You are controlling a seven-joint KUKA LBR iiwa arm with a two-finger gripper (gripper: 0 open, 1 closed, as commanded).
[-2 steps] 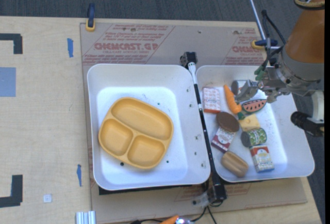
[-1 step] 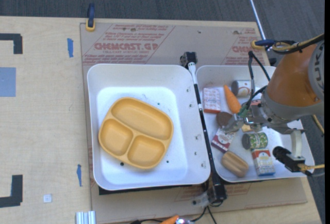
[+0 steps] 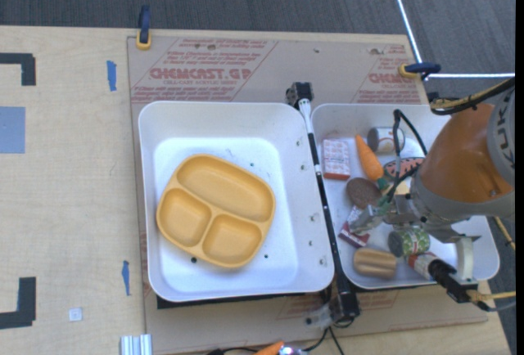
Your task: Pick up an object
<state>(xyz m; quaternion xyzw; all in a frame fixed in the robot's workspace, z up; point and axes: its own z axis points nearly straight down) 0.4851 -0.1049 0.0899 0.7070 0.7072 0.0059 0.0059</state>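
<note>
Several small grocery toys crowd the right bin (image 3: pixel 490 263), under the arm.
Gripper (image 3: pixel 399 213) hangs low among them; whether it is open or closed cannot be told. The toy carrot (image 3: pixel 368 159), far-centre in that bin, looks light, stiff and slick, best pinched across its thick middle. The yellow divided tray (image 3: pixel 214 210) lies in the left bin (image 3: pixel 155 141). Behind, protective film on the worktop (image 3: pixel 57 181) reads "CHEMCAST".
</note>
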